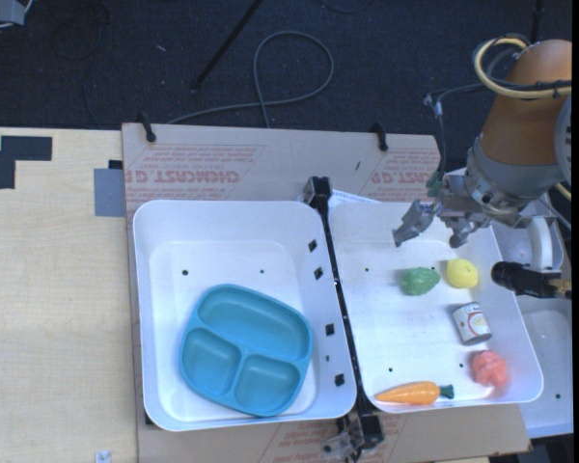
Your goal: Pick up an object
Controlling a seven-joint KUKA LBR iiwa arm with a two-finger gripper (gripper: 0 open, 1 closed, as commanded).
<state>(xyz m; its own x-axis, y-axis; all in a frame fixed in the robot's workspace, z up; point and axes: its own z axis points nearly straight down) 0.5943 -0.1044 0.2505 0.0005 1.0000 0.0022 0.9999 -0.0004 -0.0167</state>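
In the right bin (386, 355) lie a green leafy toy (420, 281), a yellow lemon-like toy (462, 273), a small tin can (473, 322), a pink toy (489, 367) and an orange carrot (412, 392) along the front wall. My gripper (434, 231) hangs over the back of this bin, above and slightly behind the green toy and the yellow toy. Its two grey fingers (411, 224) are spread apart and nothing sits between them.
The left bin (164, 258) holds a blue sectioned plate (246, 347). A black clip rail (326, 287) divides the two bins. Cardboard (232, 167) lies under and behind the bins, with cables on the dark floor beyond.
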